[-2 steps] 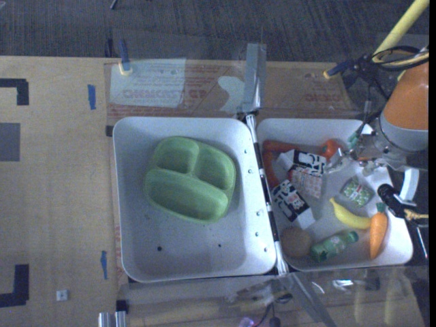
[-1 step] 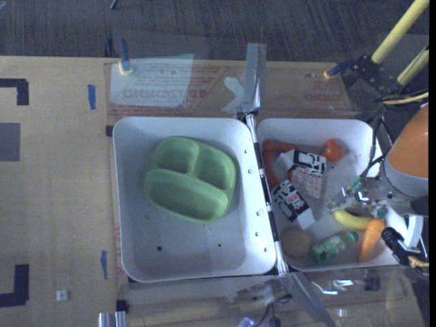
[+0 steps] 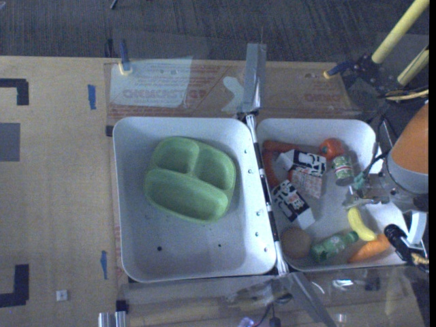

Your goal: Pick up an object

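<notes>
Two white bins sit side by side on our wooden bench [image 3: 54, 210]. The left bin [image 3: 136, 251] carries one green divided tray [image 3: 191, 178]; the right bin [image 3: 320, 131] is crowded, and that crowding is what we judge the main risk. The arm [image 3: 414, 157] comes in over its right wall, with the gripper [image 3: 364, 195] low above the yellow banana [image 3: 360, 223].

We cannot tell how far apart the fingers stand, and we see nothing clearly between them. If they close here, they may slip off the banana's curved skin, or catch the carrot [image 3: 371, 249] and the green bottle [image 3: 334, 245] lying just beside it. The bin wall is close too, so a clipped rim seems possible.

Smaller items lie further left: black-and-white cartons [image 3: 294, 199], a brown round fruit [image 3: 296, 240], a small can [image 3: 343, 169].

Blue tape marks [image 3: 91, 95] dot the bench, a clear sheet [image 3: 163, 80] lies behind the bins, and dark carpet [image 3: 204, 12] runs beyond.
</notes>
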